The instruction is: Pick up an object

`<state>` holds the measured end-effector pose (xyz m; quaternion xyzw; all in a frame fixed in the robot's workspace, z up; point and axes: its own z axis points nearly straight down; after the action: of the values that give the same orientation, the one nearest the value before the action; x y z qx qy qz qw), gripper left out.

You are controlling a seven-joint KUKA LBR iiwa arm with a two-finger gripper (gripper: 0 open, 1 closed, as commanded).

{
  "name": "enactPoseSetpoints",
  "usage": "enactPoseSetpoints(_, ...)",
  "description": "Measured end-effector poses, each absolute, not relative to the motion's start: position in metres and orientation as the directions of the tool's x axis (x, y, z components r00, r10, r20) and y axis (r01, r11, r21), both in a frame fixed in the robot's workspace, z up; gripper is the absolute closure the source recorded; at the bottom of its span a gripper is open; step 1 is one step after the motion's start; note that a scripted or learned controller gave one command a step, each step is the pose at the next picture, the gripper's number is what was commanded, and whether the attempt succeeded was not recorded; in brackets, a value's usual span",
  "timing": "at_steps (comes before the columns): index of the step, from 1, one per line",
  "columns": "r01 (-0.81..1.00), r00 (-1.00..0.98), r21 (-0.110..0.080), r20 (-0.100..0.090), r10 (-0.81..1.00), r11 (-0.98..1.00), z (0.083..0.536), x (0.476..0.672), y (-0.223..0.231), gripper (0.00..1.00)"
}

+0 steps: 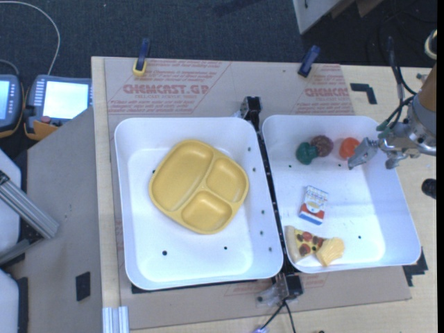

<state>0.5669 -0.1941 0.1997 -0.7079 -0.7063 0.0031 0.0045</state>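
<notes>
Open floor mid right bin, toys crowding far end, pizza slice blocking near corner

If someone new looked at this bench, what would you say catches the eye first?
Most likely the yellow divided tray, lying alone in the left bin. Next, the toy food along the right bin: a green piece, an orange piece and a pizza slice, with the gripper near the orange one.

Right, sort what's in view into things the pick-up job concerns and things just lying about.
Job:
hand
orange ball
green ball
brown ball
small carton
pizza slice
right bin

Lying about:
yellow divided plate
left bin
blue clamps
</notes>
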Motion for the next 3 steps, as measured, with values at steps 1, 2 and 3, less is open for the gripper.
enactPoseSetpoints(1, 1.000, 0.000, 0.001, -0.001, 1.000, 0.000, 0.206, 0.570, -0.194, 0.00)
enactPoseSetpoints(2, 1.000, 0.000, -0.007, 0.002, 1.000, 0.000, 0.147, 0.577, -0.197, 0.00)
enactPoseSetpoints(3, 1.000, 0.000, -0.007, 0.003, 1.000, 0.000, 0.096, 0.573, -0.187, 0.00)
